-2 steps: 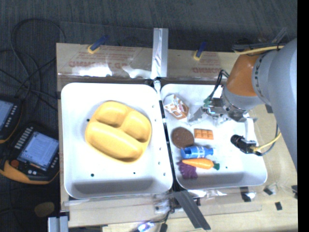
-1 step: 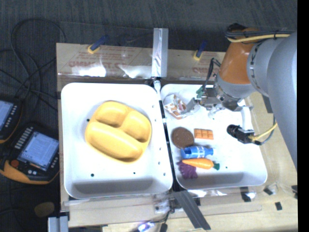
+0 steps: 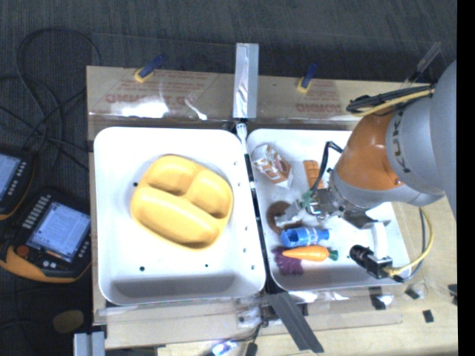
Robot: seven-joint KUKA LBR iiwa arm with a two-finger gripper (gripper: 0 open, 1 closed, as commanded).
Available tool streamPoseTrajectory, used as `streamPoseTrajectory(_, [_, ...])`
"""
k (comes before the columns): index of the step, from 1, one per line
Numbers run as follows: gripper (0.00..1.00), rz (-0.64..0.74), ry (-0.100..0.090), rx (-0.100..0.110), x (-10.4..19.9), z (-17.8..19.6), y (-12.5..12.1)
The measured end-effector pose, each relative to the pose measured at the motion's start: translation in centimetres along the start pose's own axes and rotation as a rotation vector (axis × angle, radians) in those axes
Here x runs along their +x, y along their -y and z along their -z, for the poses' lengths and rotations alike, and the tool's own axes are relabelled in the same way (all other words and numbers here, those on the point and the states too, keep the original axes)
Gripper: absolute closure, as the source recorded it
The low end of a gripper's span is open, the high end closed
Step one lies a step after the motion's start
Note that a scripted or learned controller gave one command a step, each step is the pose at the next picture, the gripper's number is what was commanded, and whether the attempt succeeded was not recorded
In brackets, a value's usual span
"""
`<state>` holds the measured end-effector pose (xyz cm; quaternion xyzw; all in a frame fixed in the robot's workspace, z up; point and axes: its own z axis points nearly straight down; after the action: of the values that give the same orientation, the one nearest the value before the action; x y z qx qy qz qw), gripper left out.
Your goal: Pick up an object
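- Yellow bread-shaped toy (image 3: 182,199) fills the left bin's middle.
- Blue bottle (image 3: 305,236) lies sideways in the right bin.
- Orange carrot (image 3: 306,254) lies just below the bottle.

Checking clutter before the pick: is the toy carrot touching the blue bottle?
Cannot tell. In the camera view the toy carrot lies just below the blue bottle in the right bin; their edges meet with no plain gap, but the contact isn't clear.

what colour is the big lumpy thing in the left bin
Yellow, a plain golden shade with no pattern; the big lumpy thing shows clearly in the camera view.
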<state>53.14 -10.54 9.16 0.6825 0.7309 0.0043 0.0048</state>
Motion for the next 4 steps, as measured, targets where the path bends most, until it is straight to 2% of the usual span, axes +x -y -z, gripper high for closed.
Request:
streamPoseTrajectory(1, [0.00,-0.012,0.003,-0.006,-1.7,0.1,4.3])
streamPoseTrajectory(2, [0.00,0.152,-0.002,0.004,0.3,0.4,-2.2])
streamPoseTrajectory(3, [0.00,0.712,-0.006,0.011,3.3,9.2,-4.5])
streamPoseTrajectory(4, [0.00,0.238,-0.002,0.016,-1.3,3.7,-3.2])
